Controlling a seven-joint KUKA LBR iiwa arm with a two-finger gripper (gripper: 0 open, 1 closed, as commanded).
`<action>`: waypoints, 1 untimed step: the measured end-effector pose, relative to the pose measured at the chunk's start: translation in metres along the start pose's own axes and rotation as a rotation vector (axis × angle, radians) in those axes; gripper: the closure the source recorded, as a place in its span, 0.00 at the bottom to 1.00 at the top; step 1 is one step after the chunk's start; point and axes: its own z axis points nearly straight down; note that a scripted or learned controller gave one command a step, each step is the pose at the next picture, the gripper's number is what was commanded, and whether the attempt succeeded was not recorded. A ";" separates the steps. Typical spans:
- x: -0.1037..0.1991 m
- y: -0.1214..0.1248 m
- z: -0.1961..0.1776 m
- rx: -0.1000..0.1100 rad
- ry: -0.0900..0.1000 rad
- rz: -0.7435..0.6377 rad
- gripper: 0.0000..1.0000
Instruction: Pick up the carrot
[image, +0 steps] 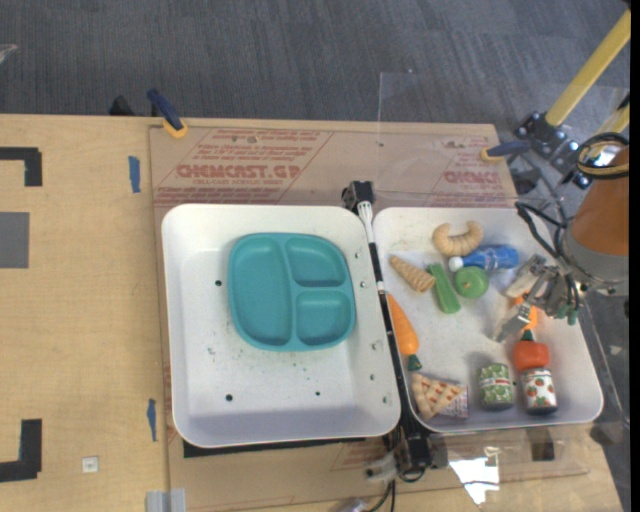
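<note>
Lying along the right bin's (590, 400) left wall is the tapered orange carrot (403, 327), green tip toward the pizza slice (438, 395). Hovering over the bin's right side, the gripper (528, 305) is looking blurred, its grip impossible to judge. A croissant (457, 237), ribbed cone (411, 272) and two jars (516, 386) are sharing that bin; a teal divided plate (291, 290) is sitting in the left bin (190, 330).

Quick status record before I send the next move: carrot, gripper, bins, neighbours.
carrot: lying in the right bin, against its left wall
gripper: over the right bin's right side, apart from the carrot
carrot neighbours: cone above, pizza slice below
left bin: holds teal divided tray
task state: carrot not yet picked
</note>
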 end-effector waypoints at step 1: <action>0.027 -0.008 0.000 -0.010 0.002 0.273 0.00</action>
